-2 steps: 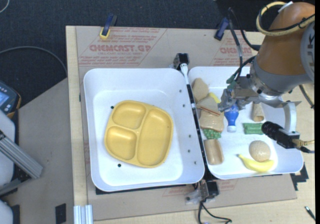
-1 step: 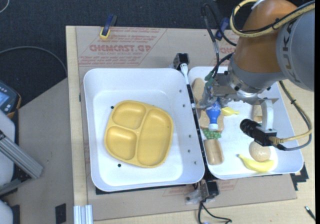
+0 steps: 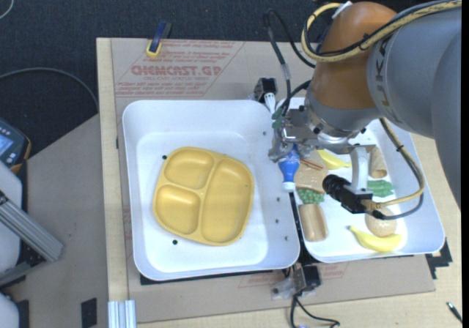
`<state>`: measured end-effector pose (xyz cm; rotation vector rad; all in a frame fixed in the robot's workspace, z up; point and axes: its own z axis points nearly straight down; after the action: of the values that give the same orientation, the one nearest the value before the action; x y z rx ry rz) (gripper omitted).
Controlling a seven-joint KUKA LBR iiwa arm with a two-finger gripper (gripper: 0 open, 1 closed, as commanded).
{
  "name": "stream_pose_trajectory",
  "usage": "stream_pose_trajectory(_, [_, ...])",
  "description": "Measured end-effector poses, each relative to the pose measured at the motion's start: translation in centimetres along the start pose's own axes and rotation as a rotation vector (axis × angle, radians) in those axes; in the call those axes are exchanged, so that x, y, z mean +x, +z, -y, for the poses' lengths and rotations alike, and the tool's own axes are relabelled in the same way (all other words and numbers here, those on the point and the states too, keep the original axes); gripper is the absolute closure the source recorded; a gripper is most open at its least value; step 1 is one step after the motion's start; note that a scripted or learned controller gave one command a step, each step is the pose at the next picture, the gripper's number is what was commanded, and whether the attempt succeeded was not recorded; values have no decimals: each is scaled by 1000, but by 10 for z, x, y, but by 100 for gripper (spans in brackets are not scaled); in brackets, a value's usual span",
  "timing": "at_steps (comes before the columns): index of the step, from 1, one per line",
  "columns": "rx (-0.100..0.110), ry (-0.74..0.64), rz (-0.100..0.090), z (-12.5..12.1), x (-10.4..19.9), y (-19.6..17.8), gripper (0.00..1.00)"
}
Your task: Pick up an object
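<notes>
Because the task leaves the choice open, the likeliest candidate is the small blue-and-white bottle-like toy [image 3: 289,170] lying at the left rim of the right bin [image 3: 432,228], directly beneath the arm's wrist. It looks like light, hard plastic, smooth enough to slip, so a grip across its narrow body would probably serve better than one on its tapered end.

Just right of the bottle lie a yellow piece [image 3: 331,159] and a green patch [image 3: 310,195]; below it sits a tan bread-like roll [image 3: 314,222]. Further right of the bottle are a green item [image 3: 379,189], a pale round toy [image 3: 382,225] and a banana [image 3: 376,241] near the bin's front edge. All seem like stiff toy food, light and crowded together.

The gripper [image 3: 282,145] hangs just above the bottle, but its fingers are hidden by the wrist, so its opening and any hold cannot be told.

Well left of the bottle, the left bin [image 3: 139,129] carries a yellow divided plate [image 3: 204,195].
</notes>
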<state>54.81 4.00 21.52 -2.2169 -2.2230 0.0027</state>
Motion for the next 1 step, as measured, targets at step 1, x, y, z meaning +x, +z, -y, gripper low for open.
stream_pose_trajectory(1, [-5, 2, 1, -4, -1, -16, 100])
